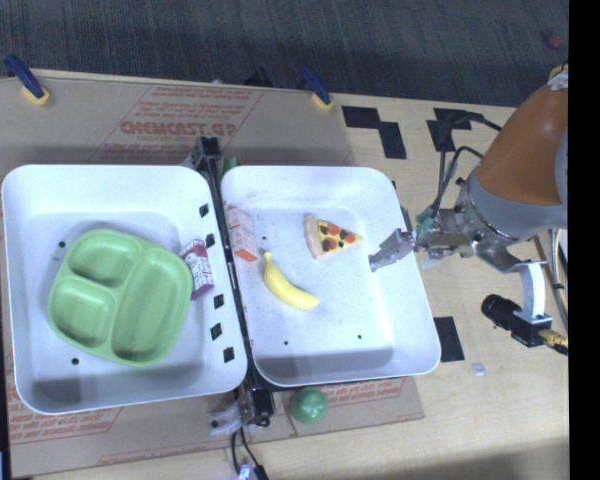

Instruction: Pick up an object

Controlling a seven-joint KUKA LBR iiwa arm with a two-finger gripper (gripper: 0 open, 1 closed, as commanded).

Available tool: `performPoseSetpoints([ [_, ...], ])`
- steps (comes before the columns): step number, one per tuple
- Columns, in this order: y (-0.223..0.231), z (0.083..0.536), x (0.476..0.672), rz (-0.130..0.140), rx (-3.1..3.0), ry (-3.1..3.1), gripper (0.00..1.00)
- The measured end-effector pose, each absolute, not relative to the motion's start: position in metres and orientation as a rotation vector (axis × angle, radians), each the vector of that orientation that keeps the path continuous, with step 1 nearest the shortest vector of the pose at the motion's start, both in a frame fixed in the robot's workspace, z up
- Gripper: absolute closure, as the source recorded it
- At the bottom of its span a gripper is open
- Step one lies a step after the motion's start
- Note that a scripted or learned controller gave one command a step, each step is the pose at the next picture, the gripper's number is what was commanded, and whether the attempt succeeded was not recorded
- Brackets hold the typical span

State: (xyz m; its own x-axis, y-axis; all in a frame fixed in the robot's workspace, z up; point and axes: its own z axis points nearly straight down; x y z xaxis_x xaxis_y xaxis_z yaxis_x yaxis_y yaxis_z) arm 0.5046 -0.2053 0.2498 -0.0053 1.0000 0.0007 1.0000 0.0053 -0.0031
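— Right, where's the hand (388,251)?
— Over the right bin's (410,318) right rim, nothing gripped; opening, cannot tell.
— And the objects?
— Banana (286,284) mid-bin, pizza slice (329,236) just beyond it.

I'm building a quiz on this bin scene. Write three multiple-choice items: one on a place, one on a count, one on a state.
1. Where does the banana lie?
A. on the green plate
B. in the right bin
C. on the bench outside the bins

2. How many compartments does the green plate have?
A. three
B. one
C. five

3. How does the claw stand to the pizza slice?
A. it grips the slice
B. it presses down on the slice
C. it is beside the slice, apart from it

Answers:
1 B, the banana rests on the floor of the right bin.
2 A, ridges split the plate into three wells.
3 C, white bin floor shows between the claw and the slice.
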Motion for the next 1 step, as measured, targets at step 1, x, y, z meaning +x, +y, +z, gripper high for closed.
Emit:
performPoseSetpoints([
  [1,-0.2108,0.0917,0.4888,0.002,-2.212,-2.227,0.00],
])
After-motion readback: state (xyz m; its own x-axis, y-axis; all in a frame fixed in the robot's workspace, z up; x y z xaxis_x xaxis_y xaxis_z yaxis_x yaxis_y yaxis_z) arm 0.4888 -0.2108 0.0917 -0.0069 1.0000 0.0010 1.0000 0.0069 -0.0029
